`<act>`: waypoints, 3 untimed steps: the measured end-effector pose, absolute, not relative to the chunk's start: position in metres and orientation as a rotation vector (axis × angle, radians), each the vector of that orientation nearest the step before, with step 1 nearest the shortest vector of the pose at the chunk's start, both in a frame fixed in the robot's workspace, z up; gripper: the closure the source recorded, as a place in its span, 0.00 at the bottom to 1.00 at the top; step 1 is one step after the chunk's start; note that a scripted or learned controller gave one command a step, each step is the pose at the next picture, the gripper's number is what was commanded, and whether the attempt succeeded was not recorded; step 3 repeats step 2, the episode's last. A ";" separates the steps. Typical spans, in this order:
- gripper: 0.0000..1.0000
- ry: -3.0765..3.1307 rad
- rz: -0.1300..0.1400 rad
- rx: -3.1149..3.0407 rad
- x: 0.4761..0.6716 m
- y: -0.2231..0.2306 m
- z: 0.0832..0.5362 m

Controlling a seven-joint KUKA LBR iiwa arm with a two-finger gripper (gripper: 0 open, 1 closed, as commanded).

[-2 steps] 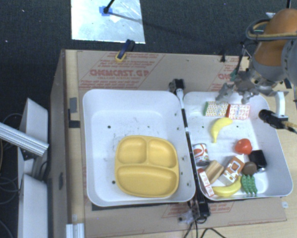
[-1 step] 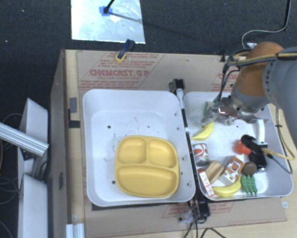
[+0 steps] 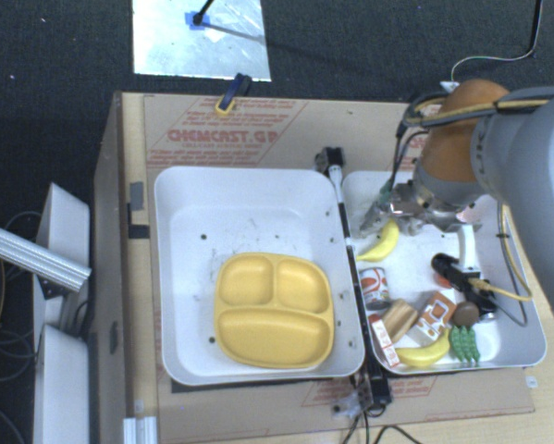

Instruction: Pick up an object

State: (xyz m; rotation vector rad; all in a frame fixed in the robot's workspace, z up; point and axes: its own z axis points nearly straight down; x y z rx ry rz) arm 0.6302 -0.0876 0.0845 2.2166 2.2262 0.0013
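Observation:
My gripper (image 3: 388,213) hangs over the upper left part of the right bin (image 3: 526,336), with the grey arm and its orange band behind it to the right. A yellow banana (image 3: 381,243) lies just below the gripper, against the bin's left wall. Whether the gripper touches it cannot be told. Further down the bin lie a red and white can (image 3: 373,285), a tan block (image 3: 399,319), an orange and white box (image 3: 434,313), a brown ball (image 3: 465,314), a green toy (image 3: 463,343) and a second banana (image 3: 423,351).
The left bin (image 3: 193,202) holds a yellow divided plate (image 3: 275,309) in its lower half. A ridge where the two bins meet runs just left of the gripper. Cardboard lines the bench behind the bins.

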 end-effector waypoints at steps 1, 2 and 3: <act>1.00 2.225 0.004 2.215 0.631 -0.088 0.095; 1.00 2.224 0.005 2.216 0.556 -0.025 0.211; 1.00 2.224 0.005 2.216 0.556 -0.025 0.211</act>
